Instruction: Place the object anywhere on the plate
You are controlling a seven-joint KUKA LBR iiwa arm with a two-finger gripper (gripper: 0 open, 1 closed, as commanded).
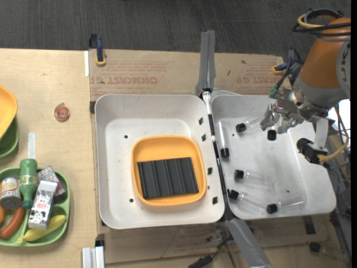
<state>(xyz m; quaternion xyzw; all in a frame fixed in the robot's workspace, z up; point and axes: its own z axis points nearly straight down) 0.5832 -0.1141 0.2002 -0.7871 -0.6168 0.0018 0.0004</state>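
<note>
Step in hand: we judge this to be the pick, not yet the carry. The gripper (277,120) hangs over the back of the right bin (312,200), low among the clear tubes.
Arm: we see the arm (326,54) reaching in from the right, its orange band above the wrist.
Fingers: we cannot tell whether they stand apart or together; the wrist hardware hides them from this angle.
Object: several clear tubes with black caps lie scattered on the floor of the right bin. One capped tube (249,125) lies just beside the gripper, another tube (223,141) runs along the left wall, and further tubes (254,177) rest toward the front. We take the nearest one as the likely target, though we cannot say it is between the fingers.
Plate: the orange plate (167,144) sits in the middle of the left bin (111,116), with a dark ribbed slab (168,177) covering most of its floor.
Progress: we see no tube on the plate, so the placing is not yet done.
Next move: we think it calls for a sure hold on one tube, a lift clear of the wall between the bins, then a move left to set it on the plate.
Risk: the tubes are round and slick and may roll away.
</note>
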